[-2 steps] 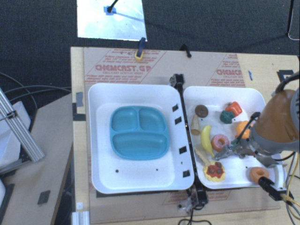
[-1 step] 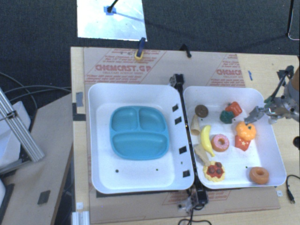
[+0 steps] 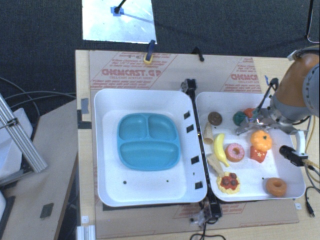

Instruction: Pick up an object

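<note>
Gripper: we see the grey two-finger gripper (image 3: 250,125) low in the right-hand shallow white bin (image 3: 295,184), arm slanting in from the right; whether it is spread or closed we cannot tell, and nothing shows clamped in it.

Likely target: we judge it is going for one of the toys crowded at its tip, the small green round toy (image 3: 239,118) just to its left or the orange pumpkin-like plastic toy (image 3: 261,140) just below and right of it.

Why so placed: the toy food sits loose in this bin, so we read the arm's low, angled reach as a descent into the cluster.

Axis: both near toys are roundish, with no clear long axis. The yellow plastic banana (image 3: 220,149), below and left of the gripper, runs lengthwise roughly top to bottom, curving.

Other bin: the blue divided plastic tray (image 3: 148,140) lies well to the gripper's left in the left white bin (image 3: 107,149).
</note>
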`<control>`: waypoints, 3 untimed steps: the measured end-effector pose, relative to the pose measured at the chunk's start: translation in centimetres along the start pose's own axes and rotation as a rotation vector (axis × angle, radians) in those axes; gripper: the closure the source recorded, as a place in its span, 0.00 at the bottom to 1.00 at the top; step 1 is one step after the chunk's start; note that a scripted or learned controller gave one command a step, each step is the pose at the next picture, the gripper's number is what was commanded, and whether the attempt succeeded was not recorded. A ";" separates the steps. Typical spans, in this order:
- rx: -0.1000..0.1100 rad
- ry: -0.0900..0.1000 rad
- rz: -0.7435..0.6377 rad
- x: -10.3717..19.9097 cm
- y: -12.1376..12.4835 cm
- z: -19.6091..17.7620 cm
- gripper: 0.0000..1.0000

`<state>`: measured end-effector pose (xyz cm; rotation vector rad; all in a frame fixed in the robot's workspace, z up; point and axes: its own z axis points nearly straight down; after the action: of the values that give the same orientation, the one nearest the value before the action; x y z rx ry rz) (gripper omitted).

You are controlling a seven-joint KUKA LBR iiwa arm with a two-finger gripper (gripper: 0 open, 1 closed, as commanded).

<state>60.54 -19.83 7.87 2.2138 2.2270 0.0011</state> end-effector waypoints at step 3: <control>0.040 -0.008 0.000 8.1 5.7 -0.7 1.00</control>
<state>66.22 -11.72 8.62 2.2292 2.2432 -0.0533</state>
